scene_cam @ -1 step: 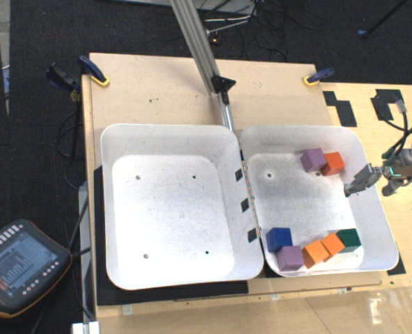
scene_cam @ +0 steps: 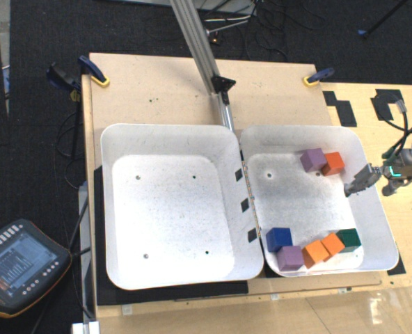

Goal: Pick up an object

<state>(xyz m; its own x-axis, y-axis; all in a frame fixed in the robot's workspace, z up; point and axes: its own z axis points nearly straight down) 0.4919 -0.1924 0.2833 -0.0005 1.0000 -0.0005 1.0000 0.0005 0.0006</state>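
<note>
**A:** Start with what you could pick. Closest to the gripper (scene_cam: 359,181) you have an orange block (scene_cam: 333,163) and a purple block (scene_cam: 312,160), touching each other, lying just to the camera's left of the gripper and a little toward the far rim of the right bin (scene_cam: 373,207).

**B:** And the other cluster?

**A:** Toward the camera from the gripper, along the near rim of the same bin: a green block (scene_cam: 348,240), two orange blocks (scene_cam: 320,249) pressed side by side, a second purple block (scene_cam: 290,257) and a blue block (scene_cam: 279,239), all packed in a curved row. They sit well apart from the gripper compared with the upper pair.

**B:** What is the gripper doing?

**A:** It hangs over the bin's right edge, dark fingers pointing down and left. You can see nothing between them, so it holds nothing. How wide the fingers stand I cannot tell; they are too small and blurred.

**B:** So which way should you expect the move?

**A:** My judgement: the short reach is leftward and slightly away from you, to the single orange block. It is roughly cubic, so no long axis matters, but its purple neighbour touches it on the far-left side, which may crowd one finger.

**B:** Beyond that?

**A:** The left bin (scene_cam: 122,186) lies far past the blocks, both bins resting on the table (scene_cam: 157,89).
</note>
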